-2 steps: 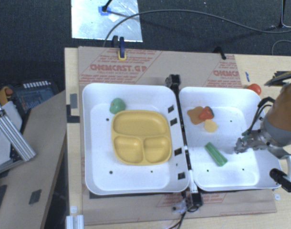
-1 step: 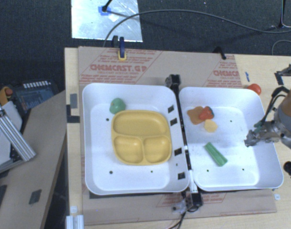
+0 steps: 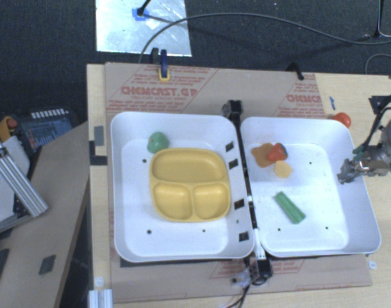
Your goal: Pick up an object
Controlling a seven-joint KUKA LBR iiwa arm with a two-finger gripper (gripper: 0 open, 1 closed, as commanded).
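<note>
The metal claw, its grip state impossible to tell, hovers over the right rim of the glossy white plastic bin. Well left of it lie a green oblong block, an orange-and-red lump and a pale yellow piece. Farther left sits a yellow divided plastic tray.

green stick | lying flat, diagonal | right bin, near front
</note>
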